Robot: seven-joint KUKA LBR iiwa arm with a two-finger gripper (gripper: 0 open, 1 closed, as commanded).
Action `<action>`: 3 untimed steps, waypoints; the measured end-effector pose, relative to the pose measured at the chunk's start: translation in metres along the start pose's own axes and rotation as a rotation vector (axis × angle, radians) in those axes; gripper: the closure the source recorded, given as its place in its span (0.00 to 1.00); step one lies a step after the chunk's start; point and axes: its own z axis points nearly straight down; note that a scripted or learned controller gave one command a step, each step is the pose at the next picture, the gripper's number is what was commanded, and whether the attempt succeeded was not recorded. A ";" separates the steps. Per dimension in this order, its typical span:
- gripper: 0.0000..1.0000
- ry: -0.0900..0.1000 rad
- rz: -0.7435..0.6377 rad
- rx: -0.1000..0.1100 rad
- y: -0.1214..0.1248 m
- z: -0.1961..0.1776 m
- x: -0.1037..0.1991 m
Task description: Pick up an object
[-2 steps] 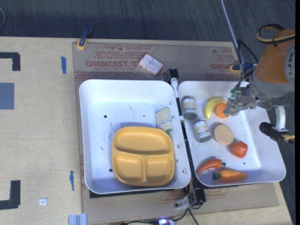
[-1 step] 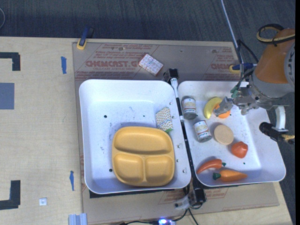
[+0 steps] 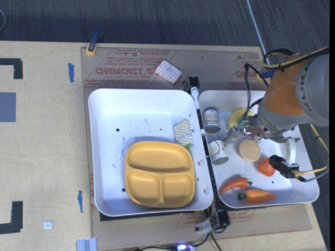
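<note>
Two white bins (image 3: pixel 99 140) sit on a brown board (image 3: pixel 220 61).

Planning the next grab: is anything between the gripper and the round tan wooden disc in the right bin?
Nothing visible blocks it. The gripper hangs just up and left of the round tan wooden disc in the right white bin. A small white can lies to the disc's left, a red tomato-like piece to its right.
</note>
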 end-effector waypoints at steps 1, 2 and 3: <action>1.00 -0.002 0.001 -0.005 0.002 -0.011 0.000; 1.00 -0.002 0.001 -0.003 -0.006 -0.001 0.025; 1.00 -0.001 -0.001 -0.003 0.058 -0.001 0.019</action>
